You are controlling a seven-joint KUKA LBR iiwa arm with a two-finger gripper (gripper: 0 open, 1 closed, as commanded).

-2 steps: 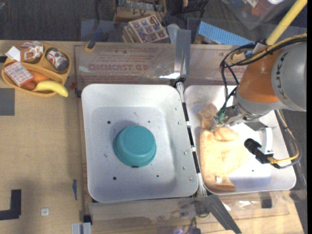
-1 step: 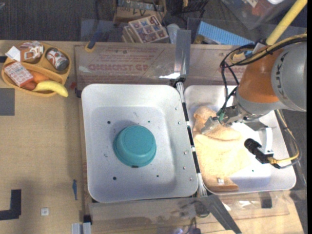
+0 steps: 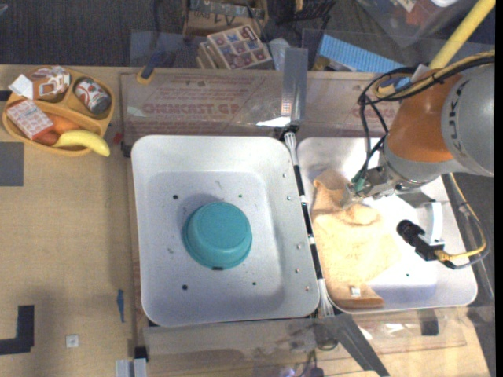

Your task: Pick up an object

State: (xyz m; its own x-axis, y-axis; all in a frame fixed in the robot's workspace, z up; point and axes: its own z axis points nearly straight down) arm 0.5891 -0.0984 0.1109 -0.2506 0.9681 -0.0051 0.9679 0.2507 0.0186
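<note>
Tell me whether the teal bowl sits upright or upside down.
Upside down: the teal bowl in the left bin shows a flat closed base on top, with no hollow visible.

Two bins sit side by side on the table (image 3: 63, 273). In the left bin (image 3: 157, 163) an upturned bowl (image 3: 218, 235) rests near the middle. In the right bin (image 3: 456, 289) a cloth (image 3: 354, 258) lies spread against the left wall, reaching toward the front edge. The hand (image 3: 368, 188) is over the cloth's rear part. At the table's far left corner stands a tray (image 3: 16, 120) holding a banana (image 3: 82, 140) at its front.
</note>
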